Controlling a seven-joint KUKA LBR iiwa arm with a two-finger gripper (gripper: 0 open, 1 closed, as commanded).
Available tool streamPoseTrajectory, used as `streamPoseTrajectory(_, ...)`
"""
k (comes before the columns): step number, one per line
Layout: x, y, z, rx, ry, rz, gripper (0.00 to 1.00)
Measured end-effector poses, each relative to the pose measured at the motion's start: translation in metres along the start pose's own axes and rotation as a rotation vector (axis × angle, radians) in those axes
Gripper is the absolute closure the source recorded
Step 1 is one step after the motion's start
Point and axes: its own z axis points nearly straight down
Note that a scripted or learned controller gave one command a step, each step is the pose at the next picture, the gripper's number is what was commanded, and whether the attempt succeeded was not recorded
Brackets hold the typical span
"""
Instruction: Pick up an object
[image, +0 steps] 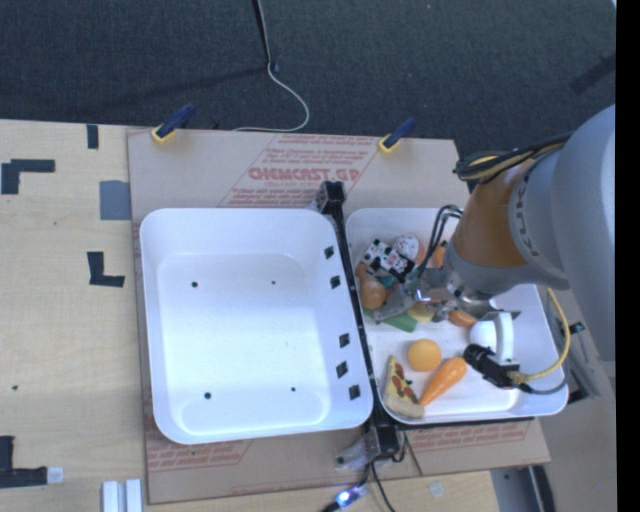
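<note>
The jaws (425, 297) sit low among the toys at the centre of the right bin (540, 405), but whether they are wide, narrow or closed on anything cannot be told from this slanted view. Candidates for the pick lie clustered there, probably tipped in loose: a black-and-white spotted toy (385, 258) at the upper left of the bin, an orange ball (425, 354) and a carrot (445, 378) toward the lower middle, and a flat slice-shaped piece (402, 388) against the lower left corner. The left bin (160, 235) takes up the middle of the frame. The arm (500, 220) enters from the right, its orange band bent steeply downward over the pile.
</note>
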Motion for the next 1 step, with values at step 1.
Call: streamPoseTrajectory(1,0.0082,0.0418,-0.0006,0.006,-0.008,0.005,0.0)
